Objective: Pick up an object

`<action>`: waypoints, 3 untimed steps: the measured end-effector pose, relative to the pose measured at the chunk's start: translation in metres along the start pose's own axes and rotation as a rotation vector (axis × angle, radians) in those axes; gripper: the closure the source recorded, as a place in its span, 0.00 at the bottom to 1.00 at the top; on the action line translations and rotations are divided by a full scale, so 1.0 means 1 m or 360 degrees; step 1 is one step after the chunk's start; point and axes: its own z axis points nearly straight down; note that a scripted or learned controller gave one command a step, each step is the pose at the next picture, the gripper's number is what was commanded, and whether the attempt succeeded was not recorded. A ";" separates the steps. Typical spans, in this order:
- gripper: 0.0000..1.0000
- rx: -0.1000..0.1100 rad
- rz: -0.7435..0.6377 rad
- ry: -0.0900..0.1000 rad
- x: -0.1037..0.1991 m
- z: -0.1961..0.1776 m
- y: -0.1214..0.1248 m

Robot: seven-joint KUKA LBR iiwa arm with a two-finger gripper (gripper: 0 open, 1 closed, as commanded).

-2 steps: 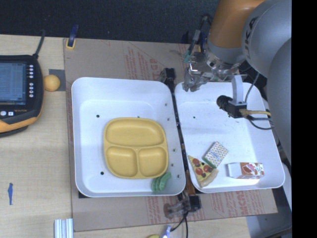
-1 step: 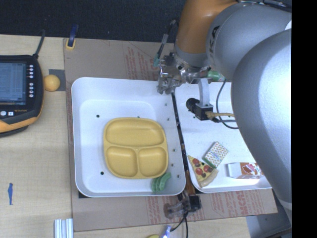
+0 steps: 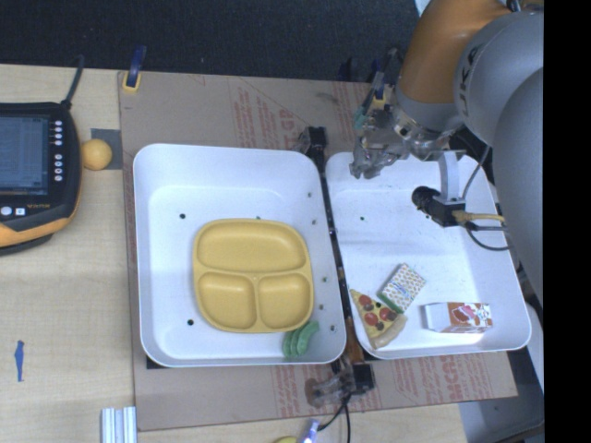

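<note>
My gripper (image 3: 367,166) hangs over the far left corner of the right bin (image 3: 434,238), with nothing visible between its fingers. Near the front of that bin lie a toy pizza slice (image 3: 376,317), a small patterned packet (image 3: 403,287) and a small white carton with a red print (image 3: 458,317). In the left bin (image 3: 166,201) a yellow divided tray (image 3: 251,273) lies flat, and a green toy (image 3: 300,340) rests at its front right corner. All these objects sit well in front of the gripper.
A control pendant (image 3: 32,173) and a yellow ball (image 3: 96,153) lie on the bench to the left of the bins. Black clips (image 3: 316,139) hold the bins at the middle seam. A black cable fitting (image 3: 439,206) hangs over the right bin.
</note>
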 end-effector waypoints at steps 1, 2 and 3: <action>1.00 -0.0002 -0.0002 0.0002 -0.008 -0.040 -0.031; 1.00 -0.0004 -0.0008 0.0003 0.086 -0.067 -0.017; 1.00 0.0001 -0.0009 -0.0001 0.143 -0.008 -0.002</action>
